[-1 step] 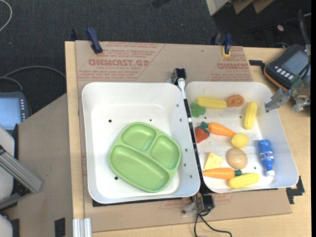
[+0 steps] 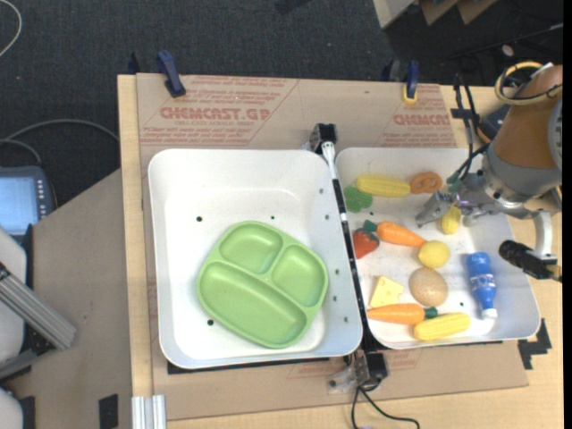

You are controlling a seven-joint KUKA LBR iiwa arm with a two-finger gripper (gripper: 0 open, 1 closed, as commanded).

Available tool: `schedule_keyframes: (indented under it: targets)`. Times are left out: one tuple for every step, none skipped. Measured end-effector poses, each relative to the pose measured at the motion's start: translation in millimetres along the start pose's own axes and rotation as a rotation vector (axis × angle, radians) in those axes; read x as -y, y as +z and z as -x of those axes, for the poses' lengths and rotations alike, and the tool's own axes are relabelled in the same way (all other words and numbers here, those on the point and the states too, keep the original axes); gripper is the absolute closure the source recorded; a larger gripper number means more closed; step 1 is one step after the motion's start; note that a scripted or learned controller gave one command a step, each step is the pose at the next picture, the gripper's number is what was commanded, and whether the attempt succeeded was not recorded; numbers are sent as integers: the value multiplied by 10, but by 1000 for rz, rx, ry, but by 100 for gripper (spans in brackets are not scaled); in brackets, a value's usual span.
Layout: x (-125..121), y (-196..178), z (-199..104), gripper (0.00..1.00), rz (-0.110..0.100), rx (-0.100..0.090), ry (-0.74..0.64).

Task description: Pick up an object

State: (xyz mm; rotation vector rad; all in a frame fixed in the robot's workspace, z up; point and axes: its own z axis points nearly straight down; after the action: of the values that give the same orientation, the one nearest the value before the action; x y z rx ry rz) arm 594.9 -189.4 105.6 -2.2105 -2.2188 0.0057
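1. Yellow plastic corn cob [image 2: 441, 326] sits nearest the camera, at the front edge of the right white bin [image 2: 518, 324], touching an orange toy carrot [image 2: 396, 313].
2. Just behind those: a yellow cheese wedge [image 2: 387, 290], a tan egg-shaped potato [image 2: 428, 286] and a small blue bottle [image 2: 481, 281] lying on its side.
3. The left white bin [image 2: 170, 239] holds a green three-compartment plastic plate [image 2: 261, 282], nothing on it.
4. Mid bin, a yellow lemon [image 2: 433, 255], a second carrot [image 2: 398, 234] and a red pepper-ish thing [image 2: 364, 243] by the divider.
5. Further back, the gripper [image 2: 450, 211] is low in the right bin with a small yellow piece [image 2: 450, 222] right at its tip. Can't tell if it's pinched or just touching.
6. Along the back of that bin: another corn cob [image 2: 382, 186], a brown pretzel-like ring [image 2: 426, 182] and a green leafy bit [image 2: 357, 200].
7. All on a brown board table [image 2: 223, 110].
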Motion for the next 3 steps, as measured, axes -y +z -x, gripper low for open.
schedule_keyframes:
  targets:
    - [-737, 193, 276, 0, -6, -18, 0]
    - [-740, 71, 301, 100, 11, 0, -2]
    - [-742, 82, 265, 0, 6, -8, -4]
